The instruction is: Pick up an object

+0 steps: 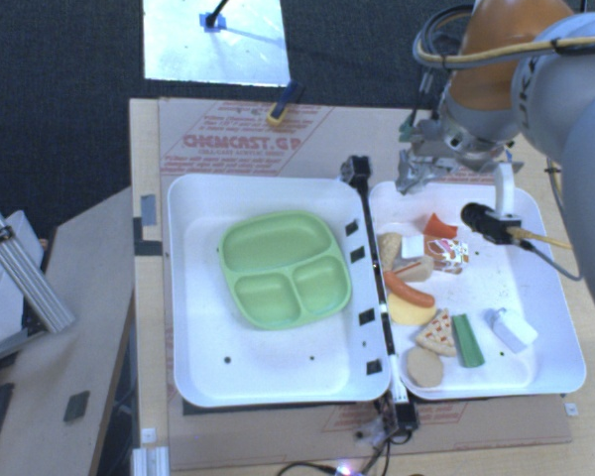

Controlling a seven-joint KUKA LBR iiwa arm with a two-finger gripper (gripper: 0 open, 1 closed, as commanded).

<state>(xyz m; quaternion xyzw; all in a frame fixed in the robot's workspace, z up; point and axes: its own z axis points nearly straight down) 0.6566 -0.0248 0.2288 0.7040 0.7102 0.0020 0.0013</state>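
Observation:
The right bin (545, 365) holds a pile of toy food: a red wedge (438, 226), a red-and-white packet (452, 256), a small white cube (412, 245), a sausage (409, 291) on a yellow cheese piece (413, 313), a pizza slice (436, 334), a green stick (466, 341), a round cookie (423, 367) and a white block (513, 329). My gripper (417, 175) hangs over the bin's far left corner, above and apart from the pile. I see nothing held in it.
A green divided plate (285, 269) lies in the left bin (203, 365). A black clip-studded divider (370, 266) separates the bins. A black cylinder on a white bracket (488, 223) juts over the right bin's far side. A yellow-and-blue item (283, 107) lies on the cardboard behind.

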